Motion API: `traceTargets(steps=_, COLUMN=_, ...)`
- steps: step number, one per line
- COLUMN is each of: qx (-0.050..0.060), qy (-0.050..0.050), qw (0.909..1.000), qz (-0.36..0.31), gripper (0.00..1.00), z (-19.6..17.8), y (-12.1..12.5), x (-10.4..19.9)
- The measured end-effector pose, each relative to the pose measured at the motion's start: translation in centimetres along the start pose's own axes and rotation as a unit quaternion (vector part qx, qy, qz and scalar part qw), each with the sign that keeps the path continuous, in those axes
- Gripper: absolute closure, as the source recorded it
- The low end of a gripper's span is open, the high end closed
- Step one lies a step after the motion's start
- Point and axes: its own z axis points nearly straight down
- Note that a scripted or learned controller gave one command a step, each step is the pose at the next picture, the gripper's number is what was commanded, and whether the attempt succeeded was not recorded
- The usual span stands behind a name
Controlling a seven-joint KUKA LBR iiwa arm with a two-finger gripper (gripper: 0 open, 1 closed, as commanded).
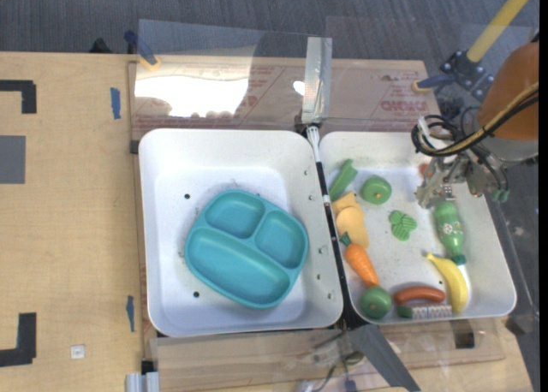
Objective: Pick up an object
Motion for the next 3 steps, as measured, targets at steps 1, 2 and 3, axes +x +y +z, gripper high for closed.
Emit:
traceTargets(steps=1, qx=-0.001, qy=0.002, qw=1.0, qz=0.0, gripper=0.0, z=0.2, y=0.1, x=0.1)
traceTargets(steps=2, qx=-0.004, qy=0.01, qw=0.9997, qz=0.021, gripper=0.0, z=2.1, y=-0.5, x=-1.7)
traceTargets(steps=3, qx=-0.001, qy=0.003, qw=0.9998, qz=0.02, gripper=1.0, z=0.7, y=-0.5, x=-2.1)
